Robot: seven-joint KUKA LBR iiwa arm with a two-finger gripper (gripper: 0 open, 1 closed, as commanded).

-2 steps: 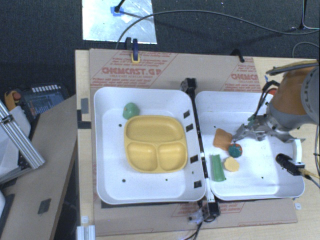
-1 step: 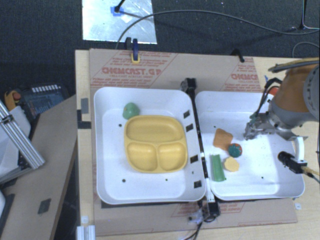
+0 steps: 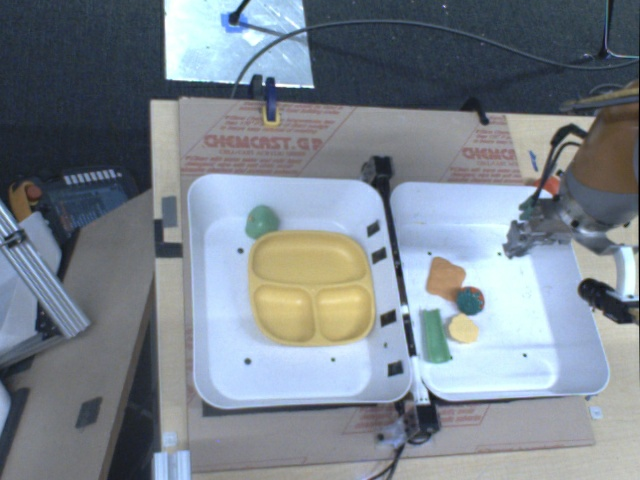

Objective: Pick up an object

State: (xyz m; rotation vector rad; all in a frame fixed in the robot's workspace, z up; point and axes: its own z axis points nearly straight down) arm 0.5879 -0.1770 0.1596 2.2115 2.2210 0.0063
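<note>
Dark carpet is surrounding the counter (image 3: 330,128). Near the right bin's (image 3: 570,368) front-left corner, a green plastic stick (image 3: 434,335), yellow disc (image 3: 462,329), teal-and-red ball (image 3: 470,299) and orange wedge (image 3: 445,276) are lying clustered, handy pickings. Farther back, by its right rim, the gripper (image 3: 522,238) is hovering above bare floor, holding nothing; its opening is unclear.

- Bright, even light from overhead fills the scene; the two white bins (image 3: 300,193) are near overexposed, with their walls washing out.
- Strong glare on the metal sheet (image 3: 238,28) at the top, its surface blown to white patches.
- Shadows are soft and short, hugging the yellow tray (image 3: 308,288).
- Focus is mildly soft throughout; small printed text blurs.
- The dark floor (image 3: 80,68) shows grain.
</note>
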